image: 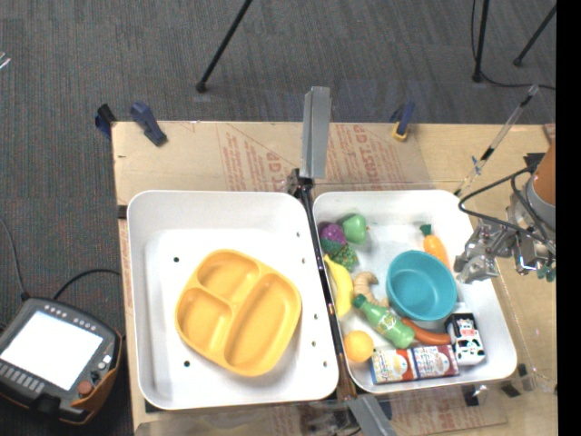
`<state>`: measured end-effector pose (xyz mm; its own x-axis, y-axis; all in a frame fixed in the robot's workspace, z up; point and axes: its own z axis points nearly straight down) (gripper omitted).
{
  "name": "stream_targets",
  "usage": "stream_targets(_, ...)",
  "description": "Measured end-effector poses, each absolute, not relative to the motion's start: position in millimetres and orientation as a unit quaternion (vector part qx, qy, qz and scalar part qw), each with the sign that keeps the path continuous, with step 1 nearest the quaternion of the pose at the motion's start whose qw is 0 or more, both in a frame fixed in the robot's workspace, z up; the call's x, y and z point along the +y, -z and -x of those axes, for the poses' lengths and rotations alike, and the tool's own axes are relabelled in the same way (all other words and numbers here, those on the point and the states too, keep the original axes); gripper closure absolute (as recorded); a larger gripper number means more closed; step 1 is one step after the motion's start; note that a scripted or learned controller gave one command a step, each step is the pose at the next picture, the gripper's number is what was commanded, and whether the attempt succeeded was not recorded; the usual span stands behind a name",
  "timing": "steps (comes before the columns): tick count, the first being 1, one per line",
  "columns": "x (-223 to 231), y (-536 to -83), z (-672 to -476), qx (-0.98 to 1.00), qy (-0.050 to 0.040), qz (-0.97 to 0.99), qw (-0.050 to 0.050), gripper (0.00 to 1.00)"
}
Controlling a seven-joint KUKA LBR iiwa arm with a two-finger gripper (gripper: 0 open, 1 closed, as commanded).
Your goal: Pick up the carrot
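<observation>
Dark carpet w/ tripod legs lies behind the tabletop (227, 153), which is covered in printed cardboard and carries two white bins side by side. Carrot (435, 244) lies in the right bin (495, 321), near its far right part, orange w/ a green top, just beside the rim of a teal bowl (422, 286). A second orange piece (425, 331) pokes out below the bowl at the near side. Left of the bowl: green bottle (384, 321), banana (339, 282), purple grapes (332, 234), green fruit (355, 227), an orange (359, 345). Near edge: small cartons (413, 363) and a black-and-white box (466, 338). Left bin (150, 316) holds a yellow divided plate (238, 310). Hand (495, 254) hangs over the right bin's right edge, apart from the carrot; can't tell if it's open or closed. Grey tablet (54, 352) sits on the floor at lower left.
</observation>
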<state>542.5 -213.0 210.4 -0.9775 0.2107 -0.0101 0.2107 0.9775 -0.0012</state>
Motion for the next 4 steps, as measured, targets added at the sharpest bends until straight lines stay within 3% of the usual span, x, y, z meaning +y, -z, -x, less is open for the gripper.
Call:
stream_targets(1,-157,-158,-475.6,0.98,-0.0011,-0.198,-0.003,1.0)
stream_targets(2,-214,-212,-477.0,0.983,0.0002,-0.181,0.002,1.0)
stream_targets(3,-152,-88,-511.7,0.955,-0.001,-0.298,0.0,1.0)
stream_targets(4,-202,-215,-521.2,0.978,0.0006,-0.209,0.005,1.0)
